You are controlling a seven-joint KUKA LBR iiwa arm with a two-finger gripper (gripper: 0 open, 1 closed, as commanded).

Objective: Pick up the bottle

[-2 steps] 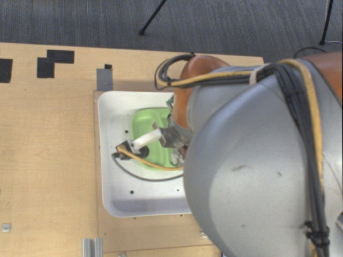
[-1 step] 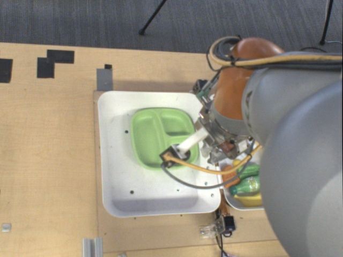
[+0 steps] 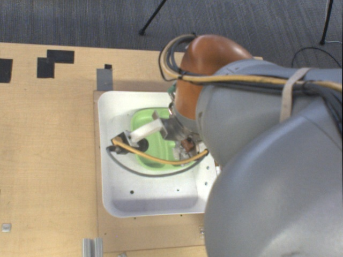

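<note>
I see soft, even light from overhead. The white bin (image 3: 123,191) is bright without glare, with a faint grey shadow along its near floor. Right of the bin, the arm (image 3: 268,170) looms large and slightly blurred.

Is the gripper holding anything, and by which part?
Cannot be told: the gripper is down over a light-green plastic object in the shallow white bin, and the grey arm covers any hold.

A shallow white plastic bin (image 3: 139,199) sits on a light brown wooden bench (image 3: 48,159). A light green round dish (image 3: 156,149) lies inside it. Black blocky marks (image 3: 53,62) are on the bench. Grey carpet (image 3: 80,9) lies beyond.
</note>
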